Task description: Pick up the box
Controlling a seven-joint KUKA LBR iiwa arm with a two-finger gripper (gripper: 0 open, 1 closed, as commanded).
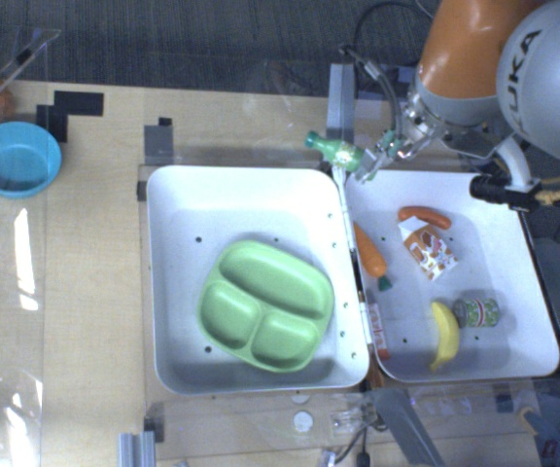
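Nothing of the pick looks done yet. Arm (513,56) is raised at the back edge of the bins, gripper (372,159) sits over the divider's far end, with something green at its tip; whether it is released or clenched I cannot tell from this angle. Left bin (178,261), on the side away from the arm and nearer the camera than the gripper, carries the green divided plate (265,305). Right bin (523,290), on the arm's side, has the rest: the box (429,251), small, white and orange, lying flat on the bin floor, near the gripper but clearly apart from it and closer to the camera. A sausage (424,216) lies just beside the box toward the gripper, a carrot (368,253) by the divider, a banana (443,332) and a small can (477,311) farther off. Still left, as I judge it: move over the box, descend, close, lift. All of it.
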